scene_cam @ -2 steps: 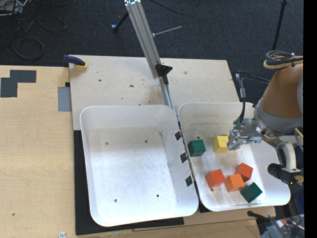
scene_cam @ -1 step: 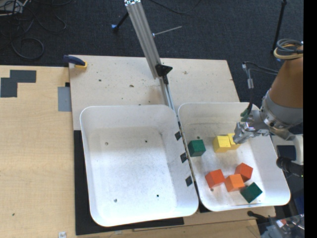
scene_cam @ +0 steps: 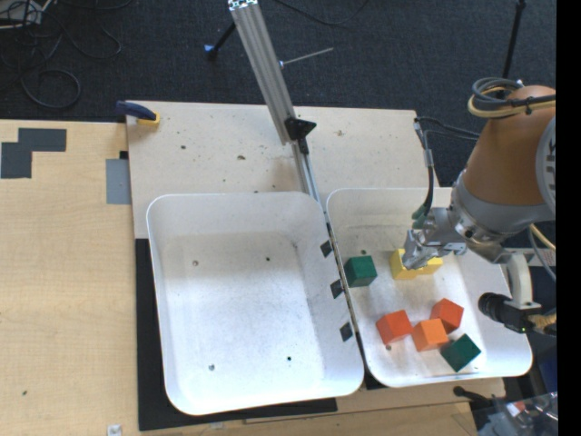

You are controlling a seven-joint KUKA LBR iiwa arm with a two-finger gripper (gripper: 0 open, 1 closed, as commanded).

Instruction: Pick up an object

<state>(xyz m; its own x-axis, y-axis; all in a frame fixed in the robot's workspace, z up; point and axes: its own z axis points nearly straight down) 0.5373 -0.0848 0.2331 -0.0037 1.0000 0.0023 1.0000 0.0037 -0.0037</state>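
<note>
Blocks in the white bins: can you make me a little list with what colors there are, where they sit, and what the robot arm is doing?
right bin: holds all six blocks
yellow block: directly under the gripper
green block: near the divider, alone
orange blocks: three, clustered toward the front
dark green block: front, beside the orange ones
left bin: white with dark specks
arm: reaching in from the right, gripper down at the yellow block
grasp: cannot tell

End effector [scene_cam: 419, 254] over yellow block [scene_cam: 413, 265] in right bin [scene_cam: 508, 366], green cube [scene_cam: 360, 270] beside
</note>
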